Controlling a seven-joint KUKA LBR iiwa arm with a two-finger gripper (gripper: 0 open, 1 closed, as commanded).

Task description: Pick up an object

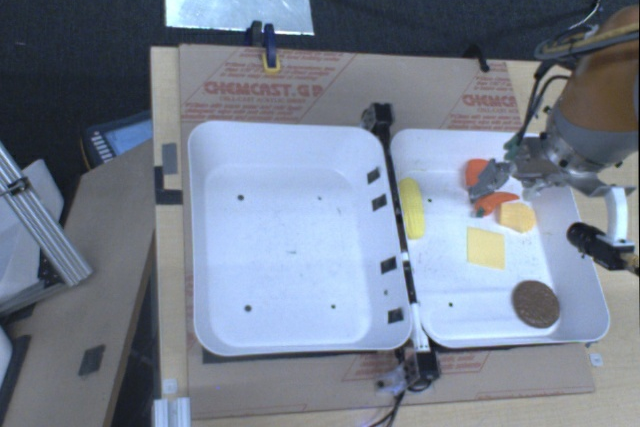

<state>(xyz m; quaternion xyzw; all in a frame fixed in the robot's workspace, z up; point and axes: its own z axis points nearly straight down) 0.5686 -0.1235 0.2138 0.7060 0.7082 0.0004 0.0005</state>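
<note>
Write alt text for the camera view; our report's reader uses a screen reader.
A grey and orange robot arm's gripper hangs over orange pieces in the right white bin, which also holds a corn cob, two yellow cheese-like slices and a brown disc. The left white bin sits alongside.

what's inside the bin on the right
The right bin holds a yellow corn cob, a yellow square, a brown disc, a yellow wedge and orange pieces partly covered by the gripper.
</note>
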